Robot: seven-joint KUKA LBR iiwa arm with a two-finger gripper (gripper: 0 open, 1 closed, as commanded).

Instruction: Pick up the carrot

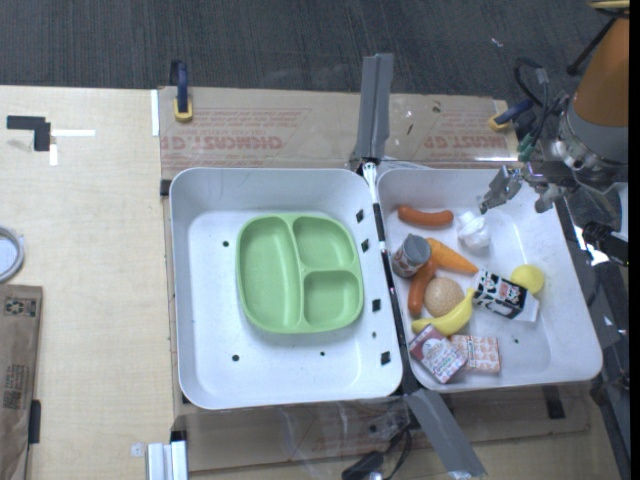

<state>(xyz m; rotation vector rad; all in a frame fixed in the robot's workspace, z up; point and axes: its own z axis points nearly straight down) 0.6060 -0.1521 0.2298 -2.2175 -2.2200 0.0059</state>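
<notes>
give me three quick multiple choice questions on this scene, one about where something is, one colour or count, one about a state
1. Where does the carrot lie?
A. in the right bin
B. on the green tray
C. on the bench outside both bins

2. How many compartments does the green tray have?
A. two
B. three
C. five

3. How does the gripper stand to the carrot?
A. clamped on it
B. lifting it over the left bin
C. apart from it, above the right bin's far side

Key:
1. A, the carrot rests in the right bin, between the can and the milk carton.
2. B, one long section and two smaller ones show.
3. C, the gripper hangs near the bin's far right edge with nothing between its fingers, while the carrot lies on the bin floor.
</notes>
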